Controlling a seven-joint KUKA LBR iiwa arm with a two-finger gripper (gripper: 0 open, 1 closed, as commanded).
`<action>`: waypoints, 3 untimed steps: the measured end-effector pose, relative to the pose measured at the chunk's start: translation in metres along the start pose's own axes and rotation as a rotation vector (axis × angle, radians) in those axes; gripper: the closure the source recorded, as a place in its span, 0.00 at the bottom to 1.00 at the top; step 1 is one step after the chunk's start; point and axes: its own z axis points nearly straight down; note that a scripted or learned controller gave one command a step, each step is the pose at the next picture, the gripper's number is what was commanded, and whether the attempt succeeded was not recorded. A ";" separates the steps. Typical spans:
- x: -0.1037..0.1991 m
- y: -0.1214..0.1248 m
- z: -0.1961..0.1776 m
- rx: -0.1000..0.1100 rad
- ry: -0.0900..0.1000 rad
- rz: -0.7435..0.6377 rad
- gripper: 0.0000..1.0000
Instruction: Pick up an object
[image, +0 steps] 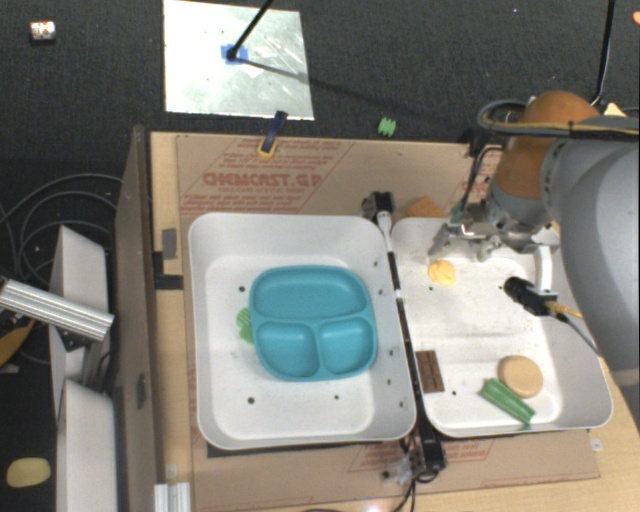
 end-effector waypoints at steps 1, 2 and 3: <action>0.031 -0.030 0.002 0.011 0.003 0.001 0.00; 0.029 -0.029 -0.010 0.007 0.001 0.000 1.00; 0.007 -0.044 -0.112 -0.001 -0.001 0.008 1.00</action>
